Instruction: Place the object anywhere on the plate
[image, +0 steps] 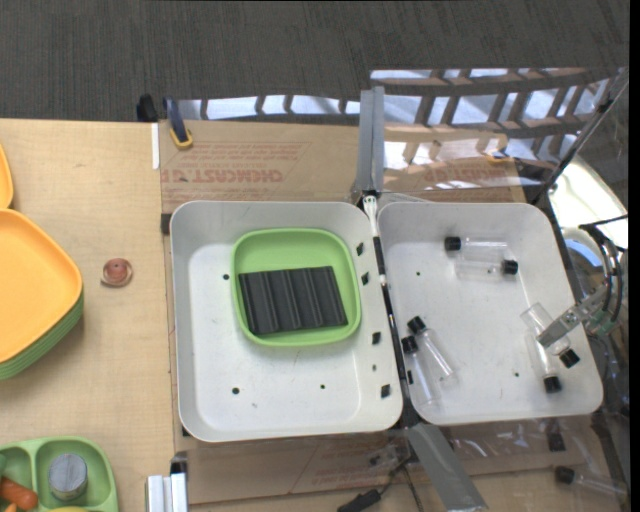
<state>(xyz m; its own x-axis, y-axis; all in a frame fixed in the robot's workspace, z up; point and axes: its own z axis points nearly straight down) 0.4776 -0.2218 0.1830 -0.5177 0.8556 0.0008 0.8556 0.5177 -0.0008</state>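
Note:
A green square plate (290, 241) lies in the left white bin (200, 390), toward its back. A black ribbed rectangular block (293, 300) rests flat on the plate, covering most of its middle and front. The right white bin (490, 395) holds three clear tubes with black caps. One tube (482, 255) lies at the back, one (432, 352) near the left wall, and one (548, 328) at the right. A loose black cap (551, 382) sits close to the right front corner.
A stack of orange plates (30, 290) sits at the far left of the bench, with a small red knob (117, 271) beside it. A green divided tray (45, 478) is at the bottom left. Cardboard (250, 165) lies behind the bins, and cables (600, 300) hang by the right bin's edge.

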